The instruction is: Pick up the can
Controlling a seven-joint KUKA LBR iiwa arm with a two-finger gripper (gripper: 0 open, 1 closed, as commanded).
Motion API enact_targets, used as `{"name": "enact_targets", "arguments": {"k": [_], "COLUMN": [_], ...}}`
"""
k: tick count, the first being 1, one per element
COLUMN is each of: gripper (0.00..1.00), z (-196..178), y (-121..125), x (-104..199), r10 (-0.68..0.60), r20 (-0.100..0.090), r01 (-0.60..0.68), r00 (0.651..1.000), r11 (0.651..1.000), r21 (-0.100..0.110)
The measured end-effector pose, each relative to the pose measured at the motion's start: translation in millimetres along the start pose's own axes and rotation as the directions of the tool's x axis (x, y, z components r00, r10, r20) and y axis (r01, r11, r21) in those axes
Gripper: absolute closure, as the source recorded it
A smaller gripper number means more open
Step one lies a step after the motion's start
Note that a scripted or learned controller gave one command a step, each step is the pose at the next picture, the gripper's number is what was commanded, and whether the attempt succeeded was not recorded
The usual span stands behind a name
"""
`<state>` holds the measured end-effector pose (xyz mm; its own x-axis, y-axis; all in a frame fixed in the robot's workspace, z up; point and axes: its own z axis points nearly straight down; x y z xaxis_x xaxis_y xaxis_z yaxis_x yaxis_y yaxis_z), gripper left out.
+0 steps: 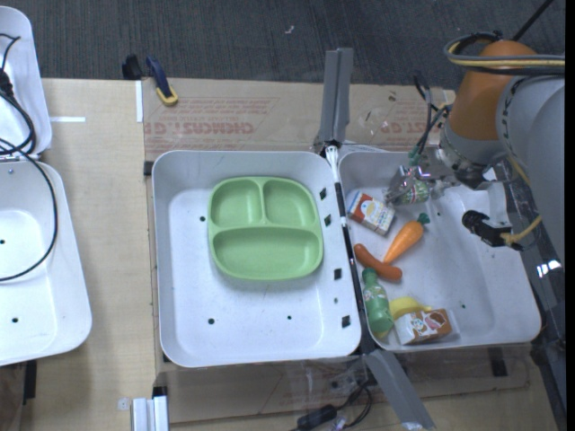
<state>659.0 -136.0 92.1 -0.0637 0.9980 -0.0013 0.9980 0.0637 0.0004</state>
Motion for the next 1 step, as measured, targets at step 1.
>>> {"name": "enact_targets", "arguments": {"k": [1], "gripper": [1.0], "z": [-12.0], "y": [1.3], "x": [-1.3], "r10": [0.001], "r20": [0.002], "r01": [-0.001], "r00": [1.0], "r11": [1.0], "r21": [-0.004]}}
